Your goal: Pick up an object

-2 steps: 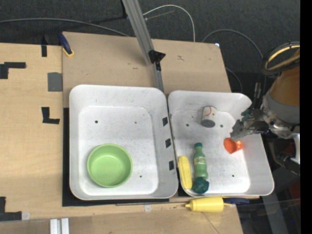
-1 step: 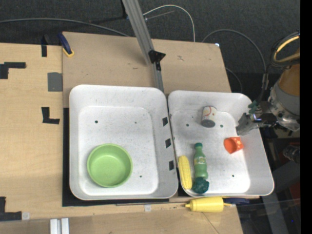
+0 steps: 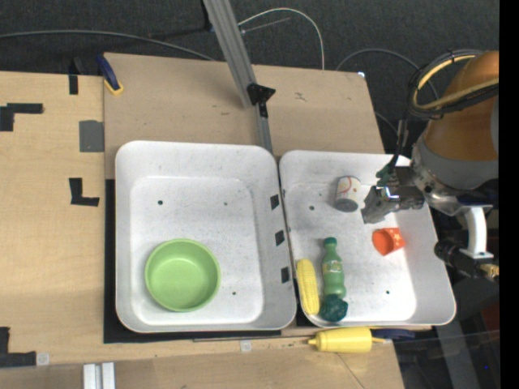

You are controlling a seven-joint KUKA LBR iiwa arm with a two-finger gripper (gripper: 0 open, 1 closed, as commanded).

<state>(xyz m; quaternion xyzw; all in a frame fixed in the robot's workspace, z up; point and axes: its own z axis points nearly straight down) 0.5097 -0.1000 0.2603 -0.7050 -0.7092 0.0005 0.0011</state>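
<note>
One yellow mustard bottle (image 3: pixel 345 340) lies on the counter (image 3: pixel 195 104) just outside the right bin (image 3: pixel 422 298). Inside: one corn cob (image 3: pixel 307 286), one green bottle (image 3: pixel 332 271), one orange cup (image 3: pixel 388 241), one small tin (image 3: pixel 347 193). One green bowl (image 3: pixel 182 275) occupies the left bin (image 3: pixel 138 160). The jaws (image 3: pixel 379 203) hover above the right bin between tin and cup; their state, cannot tell.

Light wooden table (image 3: pixel 49 241) with black tape marks (image 3: pixel 81 191) and grey patch (image 3: pixel 92 134) at left. Tan cardboard sheet (image 3: pixel 186 96) laid over table top. Dark grey carpet floor (image 3: pixel 97 6) behind, white cables (image 3: pixel 280 19) trailing across it. Slanted grey metal pole (image 3: pixel 231 35) crossing from top. Even, soft light.
</note>
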